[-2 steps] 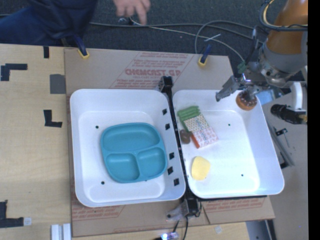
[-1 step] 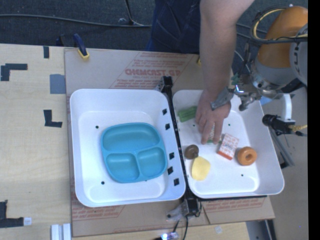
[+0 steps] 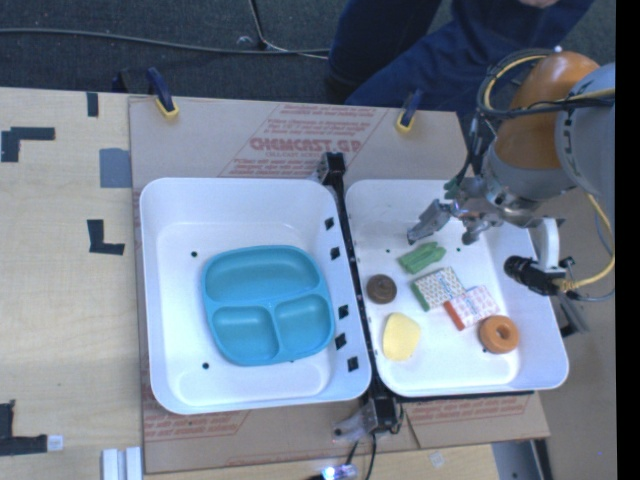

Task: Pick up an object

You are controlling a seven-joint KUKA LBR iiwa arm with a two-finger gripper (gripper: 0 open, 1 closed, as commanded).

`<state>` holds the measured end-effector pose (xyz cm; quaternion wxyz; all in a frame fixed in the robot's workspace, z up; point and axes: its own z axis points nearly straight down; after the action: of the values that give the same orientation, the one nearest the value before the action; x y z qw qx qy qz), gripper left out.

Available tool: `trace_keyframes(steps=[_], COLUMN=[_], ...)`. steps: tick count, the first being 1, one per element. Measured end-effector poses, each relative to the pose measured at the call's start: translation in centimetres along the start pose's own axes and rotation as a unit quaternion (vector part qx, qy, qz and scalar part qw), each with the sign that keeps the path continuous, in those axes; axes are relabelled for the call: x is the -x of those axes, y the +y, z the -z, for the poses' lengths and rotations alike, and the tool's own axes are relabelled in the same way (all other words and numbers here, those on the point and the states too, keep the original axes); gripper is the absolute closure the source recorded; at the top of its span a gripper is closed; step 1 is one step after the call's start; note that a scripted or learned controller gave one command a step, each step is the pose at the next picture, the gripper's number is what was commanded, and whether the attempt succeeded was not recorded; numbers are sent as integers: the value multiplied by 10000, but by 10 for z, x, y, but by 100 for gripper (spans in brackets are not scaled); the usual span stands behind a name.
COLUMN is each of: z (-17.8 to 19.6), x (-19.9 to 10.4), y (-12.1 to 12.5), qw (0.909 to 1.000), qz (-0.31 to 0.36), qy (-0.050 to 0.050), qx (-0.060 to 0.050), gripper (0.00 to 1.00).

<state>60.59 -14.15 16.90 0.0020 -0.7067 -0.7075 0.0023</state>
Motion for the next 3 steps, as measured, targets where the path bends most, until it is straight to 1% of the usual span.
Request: trace_keyframes(steps=[1,2,3], z=[-55,-42,18], x=[5,4,10], y=[8,9,13], qw=[10000,10000,10000], qz=[1,9,-1], qy=[-2,1,-4], qx=[4,20,49], gripper=[0,100,100])
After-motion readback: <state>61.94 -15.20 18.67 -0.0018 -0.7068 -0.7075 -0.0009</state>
